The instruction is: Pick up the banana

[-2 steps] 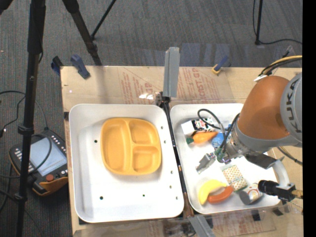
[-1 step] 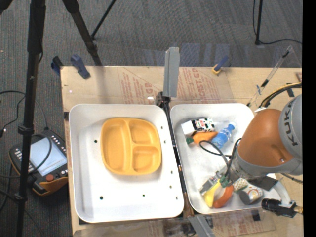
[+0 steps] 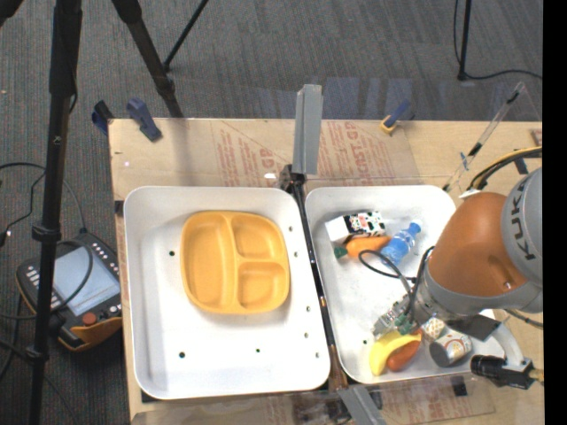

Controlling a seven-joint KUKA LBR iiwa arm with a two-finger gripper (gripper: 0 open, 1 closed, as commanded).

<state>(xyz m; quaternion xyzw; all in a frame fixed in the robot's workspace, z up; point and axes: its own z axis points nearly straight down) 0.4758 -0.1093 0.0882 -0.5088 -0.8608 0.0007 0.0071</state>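
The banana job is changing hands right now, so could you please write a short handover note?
Gripper: low in the right bin, near its front edge, just above the banana; finger state unclear.
Banana: lies at the right bin's front edge, beside a red-orange piece, a small can to the right.
Done: arm positioned over the banana.
Left: confirm grasp, lift the banana.

Both white bins [image 3: 142, 343] look like smooth, slightly glossy plastic. The yellow divided tray [image 3: 235, 261] is matt plastic. The bench [image 3: 221, 153] top looks like printed cardboard, dull and flat. The banana [image 3: 384, 352] has a smooth skin. The arm's orange band [image 3: 474, 246] shines softly.
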